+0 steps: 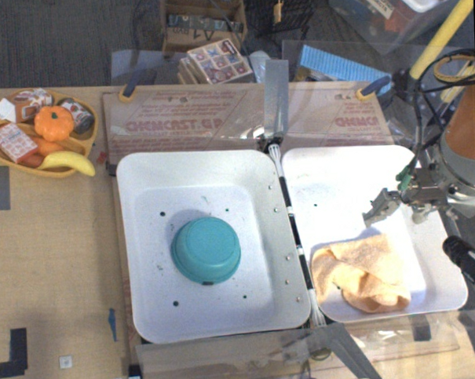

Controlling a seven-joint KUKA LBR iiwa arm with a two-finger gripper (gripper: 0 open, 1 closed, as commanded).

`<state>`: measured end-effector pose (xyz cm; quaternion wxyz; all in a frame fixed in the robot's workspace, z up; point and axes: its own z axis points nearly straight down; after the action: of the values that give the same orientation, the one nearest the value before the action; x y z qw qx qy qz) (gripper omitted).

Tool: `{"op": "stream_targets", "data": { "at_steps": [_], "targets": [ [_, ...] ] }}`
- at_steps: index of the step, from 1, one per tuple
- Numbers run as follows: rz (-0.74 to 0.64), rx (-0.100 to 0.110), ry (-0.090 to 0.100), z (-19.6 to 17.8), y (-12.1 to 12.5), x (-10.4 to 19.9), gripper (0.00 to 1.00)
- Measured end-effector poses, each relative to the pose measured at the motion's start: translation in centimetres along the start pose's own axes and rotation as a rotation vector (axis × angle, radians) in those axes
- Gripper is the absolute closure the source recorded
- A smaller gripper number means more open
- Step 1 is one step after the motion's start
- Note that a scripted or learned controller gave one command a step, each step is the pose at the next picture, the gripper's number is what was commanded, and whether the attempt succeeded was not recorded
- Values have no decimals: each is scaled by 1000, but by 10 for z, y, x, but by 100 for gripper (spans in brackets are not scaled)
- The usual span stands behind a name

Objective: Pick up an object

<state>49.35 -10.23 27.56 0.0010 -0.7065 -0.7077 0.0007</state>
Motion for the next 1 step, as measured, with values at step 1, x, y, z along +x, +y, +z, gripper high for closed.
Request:
{"op": "stream_targets", "data": {
  "at_steps": [1],
  "targets": [
    [-148,-12,-2,186,8,-21,0]
  ]
}}
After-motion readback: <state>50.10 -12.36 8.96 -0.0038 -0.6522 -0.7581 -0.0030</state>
